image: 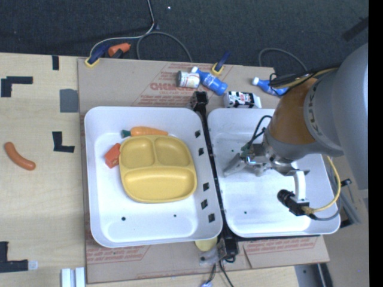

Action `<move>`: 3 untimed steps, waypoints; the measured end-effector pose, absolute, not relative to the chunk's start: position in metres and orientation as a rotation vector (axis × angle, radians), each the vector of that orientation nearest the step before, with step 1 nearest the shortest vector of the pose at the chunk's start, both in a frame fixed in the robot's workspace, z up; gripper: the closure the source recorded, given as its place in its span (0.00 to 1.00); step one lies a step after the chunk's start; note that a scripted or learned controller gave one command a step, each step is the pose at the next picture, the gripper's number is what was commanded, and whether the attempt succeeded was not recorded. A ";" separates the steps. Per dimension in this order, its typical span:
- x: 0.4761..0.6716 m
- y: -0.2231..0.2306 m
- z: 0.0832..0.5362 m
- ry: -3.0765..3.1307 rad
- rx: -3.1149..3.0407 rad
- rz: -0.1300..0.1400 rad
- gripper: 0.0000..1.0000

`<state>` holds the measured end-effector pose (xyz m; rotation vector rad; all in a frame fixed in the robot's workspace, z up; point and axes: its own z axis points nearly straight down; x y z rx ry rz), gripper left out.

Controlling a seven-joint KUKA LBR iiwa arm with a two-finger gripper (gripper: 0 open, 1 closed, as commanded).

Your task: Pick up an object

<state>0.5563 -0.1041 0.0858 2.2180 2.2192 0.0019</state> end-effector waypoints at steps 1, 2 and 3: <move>0.632 -0.121 0.086 2.221 2.215 0.004 0.00; 0.670 -0.105 0.085 2.223 2.216 0.003 0.00; 0.668 -0.097 0.085 2.220 2.218 -0.004 0.00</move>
